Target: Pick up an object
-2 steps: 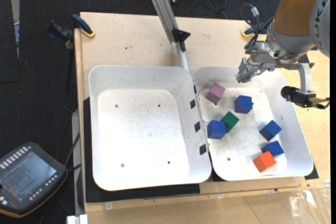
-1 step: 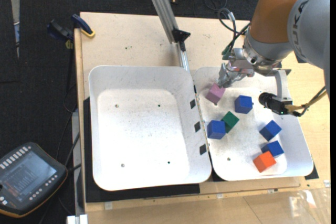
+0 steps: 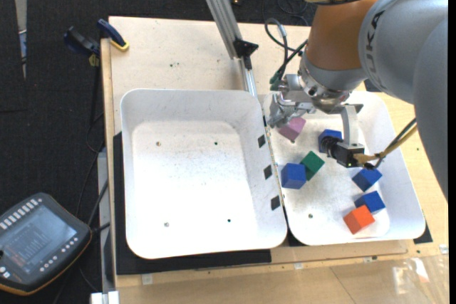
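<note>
The hand [image 3: 288, 112] hangs over the far left corner of the right bin [image 3: 402, 213], and a pink block [image 3: 291, 128] sits between its fingers, which are clamped on it. Nearer the middle of that bin a blue cube [image 3: 293, 176] and a green cube [image 3: 312, 164] touch each other. Toward the bin's near right corner lie an orange cube [image 3: 358, 218] and two more blue blocks [image 3: 368, 179]. The left bin [image 3: 135, 110] lies beside it on the tabletop [image 3: 178, 53].
</note>
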`<state>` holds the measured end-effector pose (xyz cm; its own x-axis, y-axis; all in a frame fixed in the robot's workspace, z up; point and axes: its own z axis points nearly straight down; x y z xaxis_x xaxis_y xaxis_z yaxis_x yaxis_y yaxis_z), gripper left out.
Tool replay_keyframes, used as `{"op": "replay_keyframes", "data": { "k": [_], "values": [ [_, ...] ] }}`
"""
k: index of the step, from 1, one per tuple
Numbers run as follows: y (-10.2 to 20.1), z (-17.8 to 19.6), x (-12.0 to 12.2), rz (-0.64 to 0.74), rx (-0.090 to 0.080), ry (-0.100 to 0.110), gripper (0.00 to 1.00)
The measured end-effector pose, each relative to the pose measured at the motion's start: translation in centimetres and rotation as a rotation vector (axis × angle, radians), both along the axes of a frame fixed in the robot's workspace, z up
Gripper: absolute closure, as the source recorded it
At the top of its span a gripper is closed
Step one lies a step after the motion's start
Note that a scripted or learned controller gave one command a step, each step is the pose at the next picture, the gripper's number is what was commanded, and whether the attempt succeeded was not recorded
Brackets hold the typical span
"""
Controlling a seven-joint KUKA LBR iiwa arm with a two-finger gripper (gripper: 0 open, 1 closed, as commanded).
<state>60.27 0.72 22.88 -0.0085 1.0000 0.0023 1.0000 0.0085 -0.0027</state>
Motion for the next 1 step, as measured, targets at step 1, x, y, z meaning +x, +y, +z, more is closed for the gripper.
{"op": "replay_keyframes", "data": {
  "k": [1],
  "values": [
    [4.88,1.18,-1.82,0.0,0.0,-0.002,1.0]
  ]
}}
